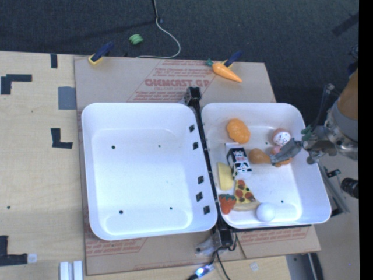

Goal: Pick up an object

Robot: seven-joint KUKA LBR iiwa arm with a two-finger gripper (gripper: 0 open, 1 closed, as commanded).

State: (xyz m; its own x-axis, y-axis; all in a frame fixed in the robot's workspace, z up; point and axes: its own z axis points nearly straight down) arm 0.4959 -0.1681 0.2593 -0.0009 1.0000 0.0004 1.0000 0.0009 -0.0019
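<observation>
Two white bins sat side by side on the cardboard sheet; the right bin was the landmark for everything below. Left bin sat just beside it, touching along the shared edge, nothing lifted into it. Inside the right bin: orange ball near its far left corner, black-and-white toy just nearer than the ball, yellow block at its left wall, pizza slice and strawberry toward its near left corner, white ball at its near rim, small brown piece near its centre, pink-white figure toward its right wall. Toy carrot lay on the cardboard beyond the bin's far rim.

Gripper was low over the bin's right side, reaching in across the right rim, tip right by the brown piece and an orange bit under it. Whether it was open or closed could not be told, and nothing could be seen held.

Progress judged early-to-middle: arm was down at a candidate object, but every object looked to be resting on the bin floor. Grasp unconfirmed, lift not yet done.
</observation>
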